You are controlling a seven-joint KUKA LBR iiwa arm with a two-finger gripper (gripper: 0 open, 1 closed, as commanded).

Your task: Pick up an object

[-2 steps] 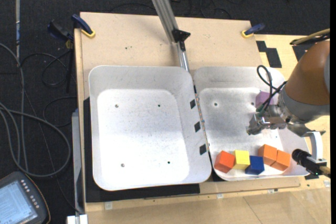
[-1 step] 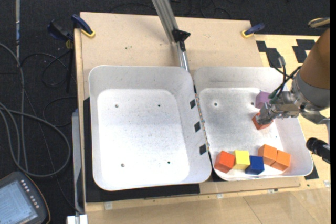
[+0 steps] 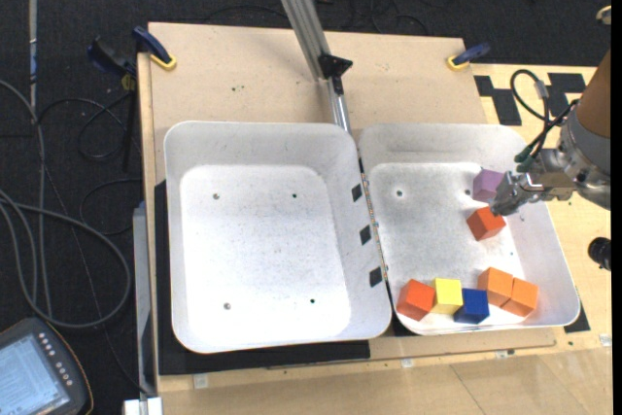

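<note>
White bins (image 3: 262, 238) showing dark speckling. Blocks showing purple (image 3: 487, 182), orange-red (image 3: 485, 224), orange (image 3: 417, 297), yellow (image 3: 448, 293), blue (image 3: 473, 305), and two orange (image 3: 510, 290), lower right.

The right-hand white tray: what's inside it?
The right tray holds a purple block, an orange block beside the pincer, and along the near edge three more orange blocks, a yellow block and a blue block. Anything under the pincer is hidden.

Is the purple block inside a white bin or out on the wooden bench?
Inside. The small purple block sits on the floor of the right shallow white bin, within its raised rim, beside the pincer.
</note>
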